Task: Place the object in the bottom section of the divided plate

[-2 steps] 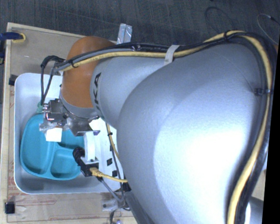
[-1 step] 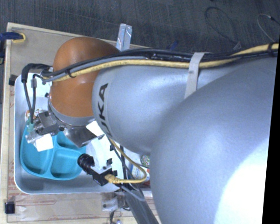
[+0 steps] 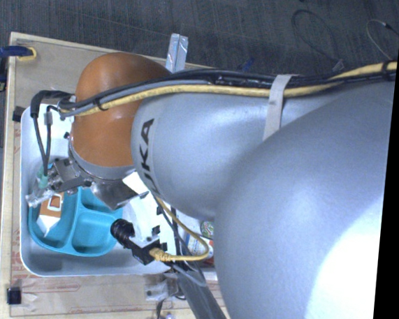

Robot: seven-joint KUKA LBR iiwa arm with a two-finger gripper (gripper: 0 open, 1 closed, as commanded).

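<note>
A wooden bench (image 3: 16,173) on dark carpet bears a shallow white bin (image 3: 19,243). In the camera view, the grey arm with its orange band (image 3: 110,104) covers most of it. The gripper (image 3: 61,177) hangs at the 12 o'clock edge of the blue divided plastic plate (image 3: 86,239); whether it grips anything, I cannot tell. A small orange-and-white object (image 3: 52,206) lies just below it, at 6 o'clock, seemingly in the plate's left section.

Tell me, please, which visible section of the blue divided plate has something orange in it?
The section on the view's left: an orange-and-white object lies there, while the section right of the divider shows bare blue.
</note>
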